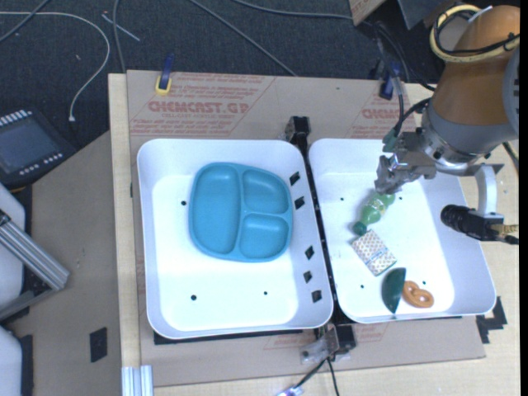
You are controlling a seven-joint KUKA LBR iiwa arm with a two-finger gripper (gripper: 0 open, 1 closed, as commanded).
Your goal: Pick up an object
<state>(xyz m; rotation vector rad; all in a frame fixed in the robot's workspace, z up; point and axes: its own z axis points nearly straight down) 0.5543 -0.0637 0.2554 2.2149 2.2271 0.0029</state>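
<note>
1. Surface (124,221): tan board top, with a cardboard sheet (247,106) printed in red letters lying along its far side.
2. Left white bin (157,246) and right white bin (470,254) sit directly on it, side by side, touching at the middle.
3. Blue clip (165,79) at the far left edge; another, possibly a clip too, (386,87) at the far right.

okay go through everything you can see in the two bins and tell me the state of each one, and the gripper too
Blue divided plate: flat in the left bin, right way up.
Green bottle: lying on its side in the right bin, directly below the gripper.
Checkered packet: lying flat.
Green leaf-shaped piece: lying flat, touching the pretzel.
Pretzel: lying flat.
Gripper: low over the bottle's upper end.
</note>
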